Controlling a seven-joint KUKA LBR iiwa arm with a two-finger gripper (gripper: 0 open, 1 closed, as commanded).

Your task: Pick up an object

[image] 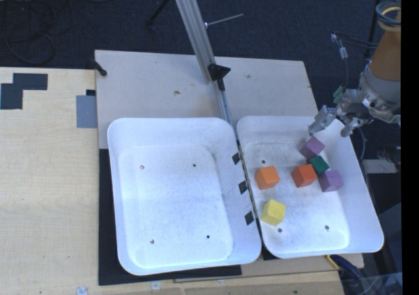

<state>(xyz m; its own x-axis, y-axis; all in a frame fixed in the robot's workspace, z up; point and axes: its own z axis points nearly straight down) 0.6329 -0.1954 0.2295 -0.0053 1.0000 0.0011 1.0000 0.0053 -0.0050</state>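
Note:
Several small blocks lie in the right bin (340, 238): an orange cube (266, 176), a yellow cube (273, 211), a red-orange cube (304, 174), a green block (319, 164), and two purple blocks (313, 147) (330, 180). My gripper (334, 122) hovers over the bin's upper right edge, just above and to the right of the upper purple block. Its fingers (322, 120) are spread apart and nothing sits between them.
The left bin (124, 156) lies beside the right one, divided by a ridge with black clips (241, 186). A slanted aluminium rail (196, 32) rises behind the bins. A light wooden table (46, 176) lies to the left.

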